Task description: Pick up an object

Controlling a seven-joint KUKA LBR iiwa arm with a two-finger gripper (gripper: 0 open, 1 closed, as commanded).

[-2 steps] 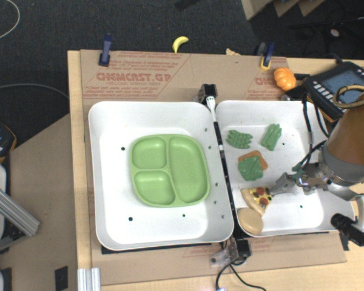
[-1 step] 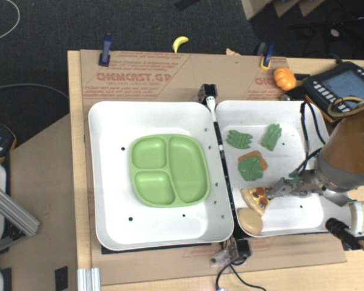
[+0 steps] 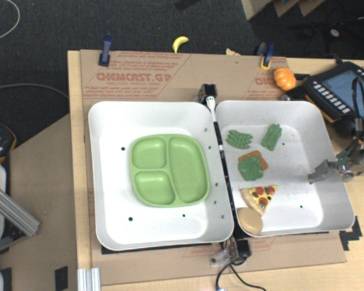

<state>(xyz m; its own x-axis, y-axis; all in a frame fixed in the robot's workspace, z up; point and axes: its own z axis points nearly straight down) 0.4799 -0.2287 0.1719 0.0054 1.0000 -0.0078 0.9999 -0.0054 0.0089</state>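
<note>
A: We record the left bin [image 3: 109, 223] bearing a light green divided plate [image 3: 169, 169], three compartments, its long side running toward the bench's far edge.

B: In the right bin [image 3: 303, 126] we note toy foods: a green leafy piece on a brown slab [image 3: 251, 166] at the middle; a pizza slice [image 3: 259, 195] below it, tip pointing toward the near rim; a tan bun [image 3: 251, 220] beside the tip.

A: And the gripper [image 3: 320, 173]?

B: At the right bin's right edge, low over the floor. Finger spacing: we cannot tell.

Dark carpet floor [image 3: 79, 17] around cardboard-topped bench [image 3: 139, 77]
</note>
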